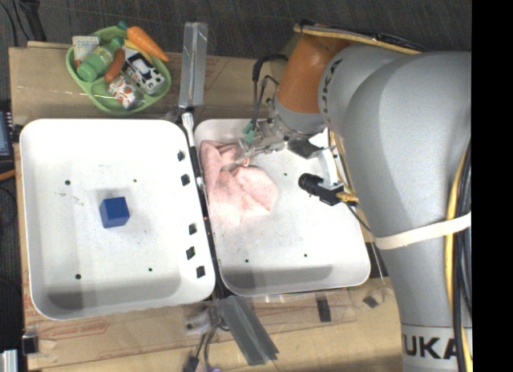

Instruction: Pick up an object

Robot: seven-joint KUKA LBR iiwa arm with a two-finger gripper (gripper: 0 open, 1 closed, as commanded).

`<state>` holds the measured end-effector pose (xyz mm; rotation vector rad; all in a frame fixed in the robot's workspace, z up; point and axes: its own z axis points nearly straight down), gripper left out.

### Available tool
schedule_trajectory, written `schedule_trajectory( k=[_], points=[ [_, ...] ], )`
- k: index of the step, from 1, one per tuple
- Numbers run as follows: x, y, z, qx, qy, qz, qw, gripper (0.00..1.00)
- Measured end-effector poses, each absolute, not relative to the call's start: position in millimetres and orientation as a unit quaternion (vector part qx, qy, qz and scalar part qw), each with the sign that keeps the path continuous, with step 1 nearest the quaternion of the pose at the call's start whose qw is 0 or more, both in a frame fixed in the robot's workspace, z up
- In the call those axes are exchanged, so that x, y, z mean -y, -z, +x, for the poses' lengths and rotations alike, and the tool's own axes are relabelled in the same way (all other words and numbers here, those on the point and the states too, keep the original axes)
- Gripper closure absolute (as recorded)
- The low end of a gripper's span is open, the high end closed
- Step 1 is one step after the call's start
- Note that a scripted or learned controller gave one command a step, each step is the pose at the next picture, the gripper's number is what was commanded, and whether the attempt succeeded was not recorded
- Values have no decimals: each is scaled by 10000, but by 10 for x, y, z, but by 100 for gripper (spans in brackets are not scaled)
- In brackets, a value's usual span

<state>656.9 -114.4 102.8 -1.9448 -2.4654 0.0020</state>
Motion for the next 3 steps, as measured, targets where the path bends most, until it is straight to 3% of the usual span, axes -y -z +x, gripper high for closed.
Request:
schedule_trajectory(
  k=[1, 2, 3],
  points=[
    [1142, -1027, 6569, 7852, -7, -6192, 8, 0],
    [1130, -929, 6570, 7925, -5, -6098, 13, 0],
    [1116, -1032, 6575, 7942, -7, -6077, 17, 100]
  ],
)
